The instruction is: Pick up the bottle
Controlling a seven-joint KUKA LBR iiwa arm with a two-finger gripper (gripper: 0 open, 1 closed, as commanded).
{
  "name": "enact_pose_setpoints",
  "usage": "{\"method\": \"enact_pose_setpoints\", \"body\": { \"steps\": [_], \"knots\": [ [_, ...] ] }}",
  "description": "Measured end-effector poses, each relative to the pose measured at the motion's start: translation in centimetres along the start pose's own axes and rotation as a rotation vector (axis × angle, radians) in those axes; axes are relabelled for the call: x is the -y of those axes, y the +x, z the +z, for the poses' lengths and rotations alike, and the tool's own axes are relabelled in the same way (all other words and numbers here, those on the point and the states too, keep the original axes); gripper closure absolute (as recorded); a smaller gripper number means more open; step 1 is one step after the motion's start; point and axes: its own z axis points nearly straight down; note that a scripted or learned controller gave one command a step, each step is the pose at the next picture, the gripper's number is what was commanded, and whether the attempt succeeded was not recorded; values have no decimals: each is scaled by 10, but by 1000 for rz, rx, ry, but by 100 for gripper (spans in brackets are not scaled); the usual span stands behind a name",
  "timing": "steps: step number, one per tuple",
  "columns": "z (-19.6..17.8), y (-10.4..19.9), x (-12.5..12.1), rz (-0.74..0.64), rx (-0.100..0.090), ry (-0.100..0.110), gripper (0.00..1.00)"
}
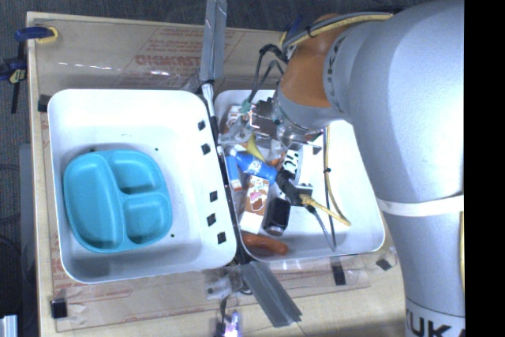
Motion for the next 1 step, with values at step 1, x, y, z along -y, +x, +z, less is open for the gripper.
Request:
{"method": "enact_pose_setpoints", "body": {
  "steps": [1],
  "knots": [
    [52,-24,-4,-17,7,4,0]
  ]
}}
